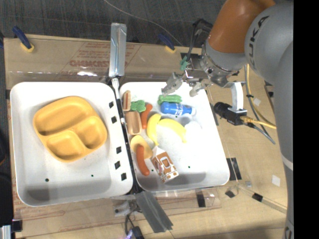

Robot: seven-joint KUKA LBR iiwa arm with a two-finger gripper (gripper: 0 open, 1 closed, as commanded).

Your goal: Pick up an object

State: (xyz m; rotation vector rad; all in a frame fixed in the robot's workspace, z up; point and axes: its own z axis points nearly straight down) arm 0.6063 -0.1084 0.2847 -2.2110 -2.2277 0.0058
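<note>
Carton (164,167), sausage (142,162), banana (168,128) below open, empty tool (184,85).

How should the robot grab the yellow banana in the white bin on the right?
Probably around the middle of the curved yellow plastic banana, coming straight down from above. It lies flat and its bare lower-right side faces open bin floor, giving one finger room. The other side is crowded by the orange toy carrot, so the gripper should close across its narrow width.
</note>
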